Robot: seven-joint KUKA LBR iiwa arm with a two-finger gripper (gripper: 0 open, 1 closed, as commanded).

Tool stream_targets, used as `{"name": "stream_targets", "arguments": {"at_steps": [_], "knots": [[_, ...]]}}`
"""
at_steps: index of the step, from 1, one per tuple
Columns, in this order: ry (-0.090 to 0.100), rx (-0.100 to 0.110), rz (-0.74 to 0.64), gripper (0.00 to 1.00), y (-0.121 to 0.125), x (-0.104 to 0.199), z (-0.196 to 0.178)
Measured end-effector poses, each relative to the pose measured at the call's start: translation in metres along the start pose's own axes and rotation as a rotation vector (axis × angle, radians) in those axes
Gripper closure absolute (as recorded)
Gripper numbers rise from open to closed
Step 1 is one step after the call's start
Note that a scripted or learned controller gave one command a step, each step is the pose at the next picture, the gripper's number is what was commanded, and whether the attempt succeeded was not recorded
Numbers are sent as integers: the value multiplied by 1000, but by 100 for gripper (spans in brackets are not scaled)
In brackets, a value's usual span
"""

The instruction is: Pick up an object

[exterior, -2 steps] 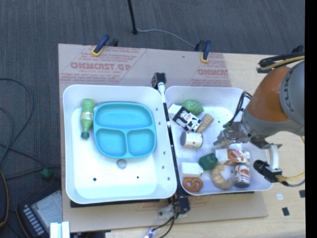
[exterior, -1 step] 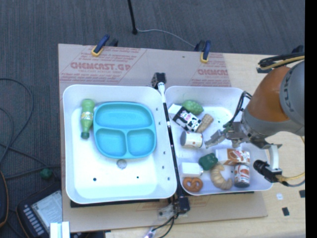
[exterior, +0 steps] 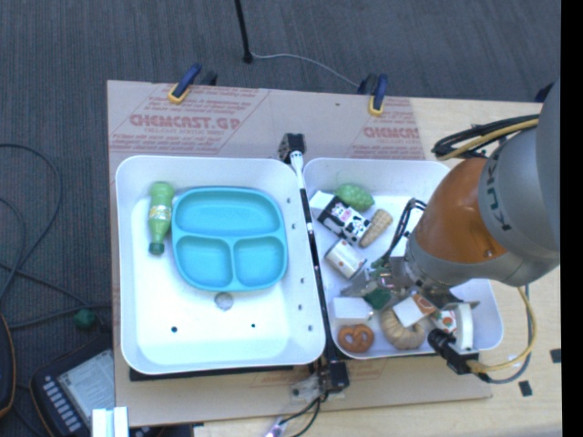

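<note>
One claw [exterior: 387, 280], fingers' state impossible to tell, hangs over the cluttered right bin [exterior: 487, 335].

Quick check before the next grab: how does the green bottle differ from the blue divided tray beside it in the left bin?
The green bottle is slim and long, lying on its side along the blue tray's left edge; the blue tray is broad and lies flat. The bottle is green with a pale label band; the tray is plain light blue. The bottle is one closed shape; the tray has three open compartments. Both rest in the left bin.
</note>
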State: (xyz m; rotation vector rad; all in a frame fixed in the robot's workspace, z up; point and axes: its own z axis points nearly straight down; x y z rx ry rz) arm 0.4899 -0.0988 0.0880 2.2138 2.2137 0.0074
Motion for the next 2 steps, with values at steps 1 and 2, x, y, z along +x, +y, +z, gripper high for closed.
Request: {"name": "stream_targets", "arguments": {"at_steps": [1, 2], "knots": [[1, 1, 0, 100, 0, 0, -10], [5, 11, -2, 100, -4, 74, -97]]}}
